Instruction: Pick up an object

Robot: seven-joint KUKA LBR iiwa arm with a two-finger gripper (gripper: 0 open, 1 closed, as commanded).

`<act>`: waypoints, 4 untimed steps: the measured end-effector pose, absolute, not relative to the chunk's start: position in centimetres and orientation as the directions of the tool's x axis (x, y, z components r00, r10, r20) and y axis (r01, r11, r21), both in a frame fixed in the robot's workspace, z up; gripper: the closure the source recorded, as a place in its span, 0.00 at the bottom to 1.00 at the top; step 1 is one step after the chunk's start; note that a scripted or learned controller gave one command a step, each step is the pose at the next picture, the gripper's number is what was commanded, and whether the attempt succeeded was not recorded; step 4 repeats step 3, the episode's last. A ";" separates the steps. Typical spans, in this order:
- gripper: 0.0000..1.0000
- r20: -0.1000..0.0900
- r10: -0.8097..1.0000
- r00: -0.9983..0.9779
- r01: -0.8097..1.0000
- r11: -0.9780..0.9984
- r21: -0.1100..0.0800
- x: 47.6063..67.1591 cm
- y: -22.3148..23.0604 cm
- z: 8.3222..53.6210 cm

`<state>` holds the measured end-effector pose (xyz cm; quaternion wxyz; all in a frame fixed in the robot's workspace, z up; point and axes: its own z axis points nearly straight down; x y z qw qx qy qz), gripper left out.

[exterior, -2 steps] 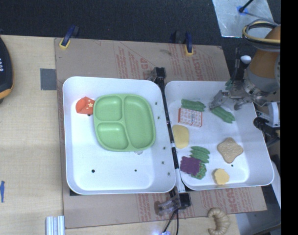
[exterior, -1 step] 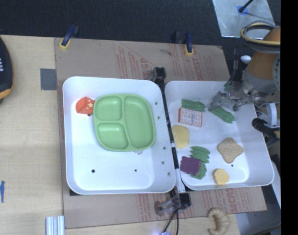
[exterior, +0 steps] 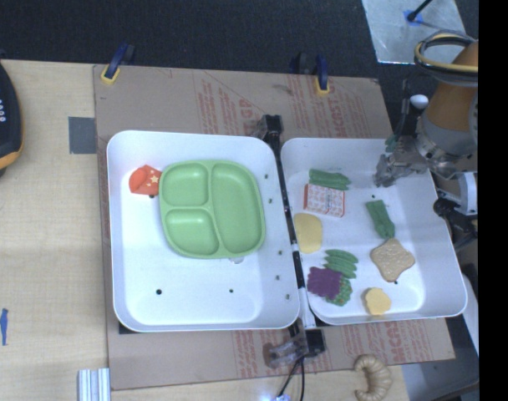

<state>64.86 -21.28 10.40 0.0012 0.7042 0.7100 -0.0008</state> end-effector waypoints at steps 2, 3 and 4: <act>0.00 0.002 1.000 -0.002 1.000 0.002 -0.010 58.9 -19.2 9.1; 1.00 -0.001 1.000 -0.005 1.000 0.005 -0.005 59.2 -19.4 10.3; 1.00 -0.001 1.000 -0.005 1.000 0.005 -0.005 59.2 -19.4 10.3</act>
